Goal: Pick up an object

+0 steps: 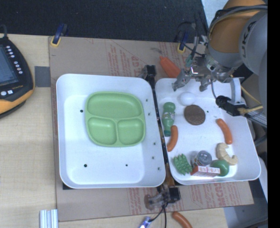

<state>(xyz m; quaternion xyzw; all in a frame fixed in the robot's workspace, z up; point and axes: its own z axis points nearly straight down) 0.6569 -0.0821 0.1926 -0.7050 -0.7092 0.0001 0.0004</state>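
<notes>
Fingers of the grey two-finger gripper (192, 81) stood apart with nothing between them, hovering at the right white bin's (251, 148) far edge. I saw the small white egg-shaped object (187, 98) lying just below, toward me.

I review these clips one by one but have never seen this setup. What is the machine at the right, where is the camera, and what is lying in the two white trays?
The machine is a robot arm, grey with an orange band, reaching in from the right. Its claw hangs over the far edge of the right tray. I see nothing between its fingers. The single camera sits above the bench and looks down at a slant. The left tray holds a green divided plate. The right tray holds small toy foods and bits: a white egg, a brown disc, a green bottle, two orange sausages, and a cluster of pieces near the front edge. A control tablet lies at far left.
</notes>
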